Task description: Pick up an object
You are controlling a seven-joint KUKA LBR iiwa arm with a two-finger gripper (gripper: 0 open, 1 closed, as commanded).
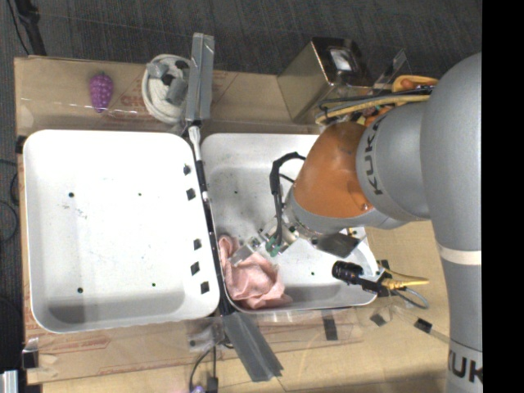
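Note:
A crumpled pink cloth lies in the front left corner of the right bin, against the divider. My gripper hangs low over the bin, just at the cloth's upper right edge, under the orange band of the arm. Its tips are small and partly hidden by the wrist. Nothing is seen lifted off the bin floor.
The left bin lies beside the right one. On the bench behind sit a purple grape bunch, a white roll and a metal box. A yellow-handled tool lies at the right bin's front right.

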